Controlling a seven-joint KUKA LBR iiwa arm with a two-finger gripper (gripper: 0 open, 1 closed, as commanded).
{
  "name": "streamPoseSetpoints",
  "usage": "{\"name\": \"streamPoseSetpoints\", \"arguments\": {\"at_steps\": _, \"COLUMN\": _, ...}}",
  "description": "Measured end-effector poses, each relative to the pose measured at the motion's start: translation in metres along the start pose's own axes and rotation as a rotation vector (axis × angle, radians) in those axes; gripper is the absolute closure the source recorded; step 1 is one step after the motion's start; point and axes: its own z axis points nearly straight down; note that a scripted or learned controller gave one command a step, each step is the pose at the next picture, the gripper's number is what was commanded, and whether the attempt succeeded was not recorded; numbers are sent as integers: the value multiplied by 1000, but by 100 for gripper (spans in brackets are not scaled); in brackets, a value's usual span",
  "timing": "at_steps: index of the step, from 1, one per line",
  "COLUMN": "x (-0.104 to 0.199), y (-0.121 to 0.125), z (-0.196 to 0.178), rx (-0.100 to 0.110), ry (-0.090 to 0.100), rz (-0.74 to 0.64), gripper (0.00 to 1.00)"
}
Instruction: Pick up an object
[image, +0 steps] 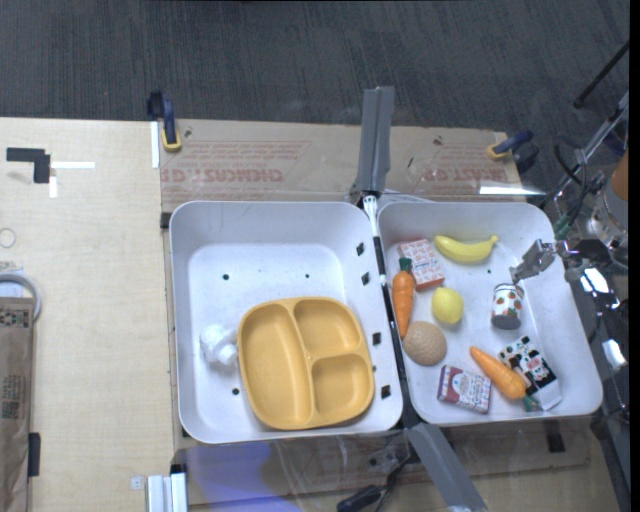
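The gripper (538, 258) hangs at the right bin's (578, 318) far right rim; whether it is released or clenched, I cannot tell; nothing sits in it. That bin holds a banana (466, 247), lemon (447, 305), two carrots (402, 300), small cartons; the left bin (200, 300) holds a yellow divided plate (303, 361).

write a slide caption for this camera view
Grey arm's gripper hovers at right bin's edge; yellow divided plate fills left bin.

arm (612, 225) cut off by right edge; tool (535, 258) blurred.
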Motion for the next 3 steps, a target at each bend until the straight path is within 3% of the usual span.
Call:
{"name": "streamPoseSetpoints", "arguments": {"at_steps": 1, "x": -2, "y": 12, "z": 94, "rx": -1, "ry": 12, "rz": 129, "gripper": 0}}
{"name": "streamPoseSetpoints", "arguments": {"at_steps": 2, "x": -9, "y": 11, "z": 85, "rx": -2, "ry": 3, "rz": 133, "gripper": 100}}
{"name": "streamPoseSetpoints", "arguments": {"at_steps": 3, "x": 52, "y": 50, "z": -14, "rx": -2, "ry": -1, "rz": 214, "gripper": 100}}
